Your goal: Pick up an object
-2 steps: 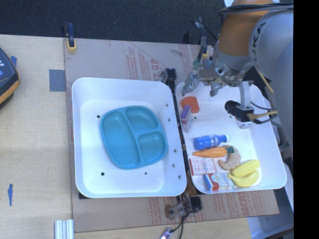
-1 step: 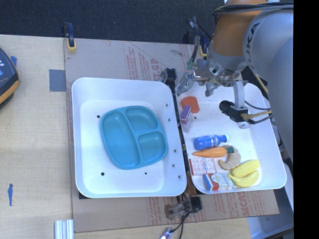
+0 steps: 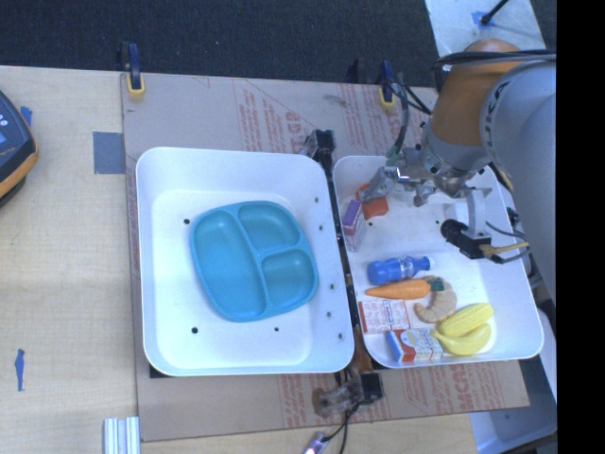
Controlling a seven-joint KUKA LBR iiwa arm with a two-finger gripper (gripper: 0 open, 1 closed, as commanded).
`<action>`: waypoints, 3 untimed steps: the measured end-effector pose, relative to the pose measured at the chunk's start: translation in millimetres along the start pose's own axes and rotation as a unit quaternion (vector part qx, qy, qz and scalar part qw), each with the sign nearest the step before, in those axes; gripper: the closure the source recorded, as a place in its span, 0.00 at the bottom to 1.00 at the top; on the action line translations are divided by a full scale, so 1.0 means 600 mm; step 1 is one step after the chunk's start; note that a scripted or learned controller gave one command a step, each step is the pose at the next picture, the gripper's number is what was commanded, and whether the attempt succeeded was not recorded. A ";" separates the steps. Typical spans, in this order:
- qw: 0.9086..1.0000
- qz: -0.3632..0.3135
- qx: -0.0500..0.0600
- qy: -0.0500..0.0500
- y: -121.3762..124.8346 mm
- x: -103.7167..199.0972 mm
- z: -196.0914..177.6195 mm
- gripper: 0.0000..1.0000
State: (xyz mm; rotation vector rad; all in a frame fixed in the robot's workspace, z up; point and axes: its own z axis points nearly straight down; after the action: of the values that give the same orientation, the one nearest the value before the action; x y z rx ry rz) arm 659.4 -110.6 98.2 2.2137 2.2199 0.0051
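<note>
curved yellow banana [image 3: 464, 328], smooth orange carrot [image 3: 398, 290]

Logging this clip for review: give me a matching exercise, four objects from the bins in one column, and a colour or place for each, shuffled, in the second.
Things:
1. divided plate
2. bottle
3. carrot
4. banana

Descriptions:
A. yellow, near corner of the right bin
B. orange, lying just below the bottle
C. light blue, alone in the left bin
D. dark blue with a white cap, on its side

Pairs: 1-C, 2-D, 3-B, 4-A
</note>
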 end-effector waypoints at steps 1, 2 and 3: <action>1.000 -0.001 0.000 -0.001 0.000 0.022 0.000 0.00; 1.000 -0.001 0.004 0.001 -0.116 0.098 -0.159 0.00; 1.000 -0.001 0.006 0.001 -0.305 0.100 -0.157 0.00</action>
State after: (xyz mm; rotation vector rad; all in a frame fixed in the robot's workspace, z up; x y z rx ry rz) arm 475.5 -51.1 191.3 2.2191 2.2290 -0.0064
